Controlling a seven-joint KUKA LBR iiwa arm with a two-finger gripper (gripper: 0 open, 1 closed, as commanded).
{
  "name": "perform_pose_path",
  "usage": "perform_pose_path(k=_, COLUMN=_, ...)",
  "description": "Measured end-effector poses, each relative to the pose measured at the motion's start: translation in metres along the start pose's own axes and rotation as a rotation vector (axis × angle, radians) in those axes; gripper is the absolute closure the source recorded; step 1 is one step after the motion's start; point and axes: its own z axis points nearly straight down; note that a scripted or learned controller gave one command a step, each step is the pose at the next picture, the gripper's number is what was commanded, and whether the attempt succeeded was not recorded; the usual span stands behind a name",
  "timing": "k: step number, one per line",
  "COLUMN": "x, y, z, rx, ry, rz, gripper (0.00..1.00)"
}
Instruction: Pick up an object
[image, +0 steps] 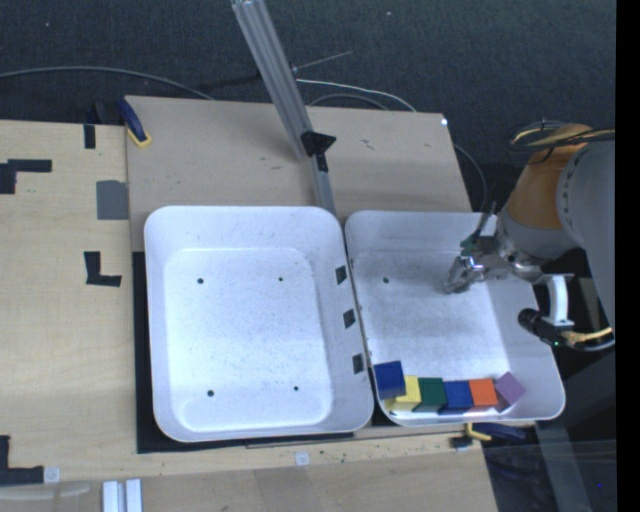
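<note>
Where hand (462, 277) hangs over right bin (420, 250), finger opening unreadable; nothing seen held.

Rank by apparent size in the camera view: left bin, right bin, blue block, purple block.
1. left bin
2. right bin, somewhat smaller-looking
3. blue block and purple block: far smaller than the bins, too alike to rank

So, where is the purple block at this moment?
The purple block lies in the right bin, at its near right corner, at the right end of the row of blocks, beside the orange block.
</note>
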Motion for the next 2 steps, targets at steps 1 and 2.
perform_pose_path(k=1, x=-0.0014, y=0.013, z=-0.004, rx=-0.005, ry=0.001, rz=-0.003, gripper=1.0)
perform_pose_path(k=2, x=-0.0011, y=0.0127, z=-0.014, rx=-0.004, ry=-0.001, rz=-0.004, gripper=1.0)
